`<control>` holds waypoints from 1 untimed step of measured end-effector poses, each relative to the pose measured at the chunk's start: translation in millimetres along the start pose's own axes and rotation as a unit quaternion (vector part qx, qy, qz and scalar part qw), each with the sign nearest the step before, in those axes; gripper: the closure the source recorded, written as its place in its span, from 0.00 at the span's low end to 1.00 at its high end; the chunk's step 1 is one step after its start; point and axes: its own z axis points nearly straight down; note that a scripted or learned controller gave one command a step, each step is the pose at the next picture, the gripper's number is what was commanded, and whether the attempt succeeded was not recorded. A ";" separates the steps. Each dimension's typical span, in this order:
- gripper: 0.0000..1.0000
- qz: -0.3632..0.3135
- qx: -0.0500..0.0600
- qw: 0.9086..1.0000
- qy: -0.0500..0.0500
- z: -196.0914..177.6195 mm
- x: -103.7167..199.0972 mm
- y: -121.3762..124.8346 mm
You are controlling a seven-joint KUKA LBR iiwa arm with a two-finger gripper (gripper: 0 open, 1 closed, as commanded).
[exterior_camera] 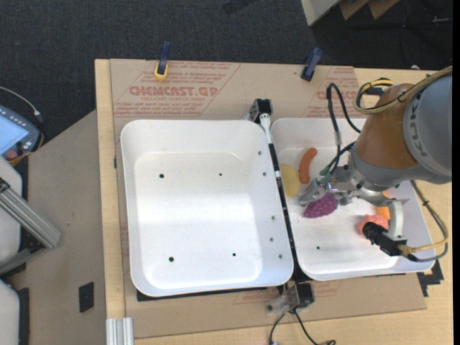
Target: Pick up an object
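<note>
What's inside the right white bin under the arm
Right white bin contains an orange sausage-shaped piece, a pale yellow piece, a purple grape-like cluster by the gripper, and an orange bit. The arm hides the rest.

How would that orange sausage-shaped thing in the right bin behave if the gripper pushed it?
The orange sausage-shaped object is long with rounded ends, so it would probably roll sideways or pivot if nudged off-centre. It looks smooth, so it may slip between fingers. It lies by a yellow object, which it might bump.

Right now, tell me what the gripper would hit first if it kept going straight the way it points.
Probably the purple grape bunch, directly under the gripper in the right bin; depth is uncertain from this slanted view.
</note>
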 end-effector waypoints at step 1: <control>1.00 0.002 -0.004 1.000 -0.002 -15.7 -3.9 1.9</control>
